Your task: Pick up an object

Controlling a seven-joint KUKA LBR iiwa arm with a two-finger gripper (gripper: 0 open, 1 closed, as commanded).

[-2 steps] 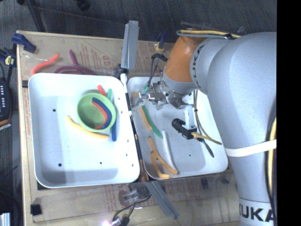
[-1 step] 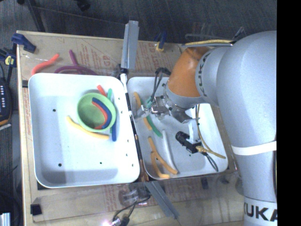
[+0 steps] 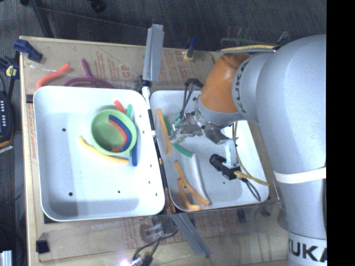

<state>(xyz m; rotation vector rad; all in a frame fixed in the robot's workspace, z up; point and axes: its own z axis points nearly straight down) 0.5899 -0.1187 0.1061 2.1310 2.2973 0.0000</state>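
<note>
- The left bin [image 3: 61,193] is holding a green bowl [image 3: 105,131], which is sitting a little above the bin's middle.
- A blue curved strip [image 3: 123,125] and a red curved strip [image 3: 117,138] are lying inside the bowl; another red piece [image 3: 118,105] and a green piece [image 3: 130,111] are poking out at its upper rim.
- A yellow strip [image 3: 102,151] is lying under the bowl's lower edge, and a blue strip [image 3: 133,157] is hanging down beside the bowl's right side.
- The right bin [image 3: 252,190] is holding an orange strip [image 3: 163,127] along its left wall, a green strip [image 3: 182,150] near the middle, and two orange strips [image 3: 188,187] crossing toward the lower left corner.
- The pincer [image 3: 180,131] is reaching down into the right bin, just above the green strip and beside the upper orange strip; I cannot tell whether it is released or clenched, and nothing is visibly sitting between its tips.
- A black cable plug [image 3: 220,165] is dangling from the arm [image 3: 288,104] over the right bin's floor.
- The counter [image 3: 111,234] is a pale wooden board carrying both bins side by side, touching along their inner walls.
- An orange strip [image 3: 52,75] and a purple loop [image 3: 89,81] are lying on the counter above the left bin.
- Dark carpet [image 3: 111,4] is showing beyond the counter's far edge.
</note>
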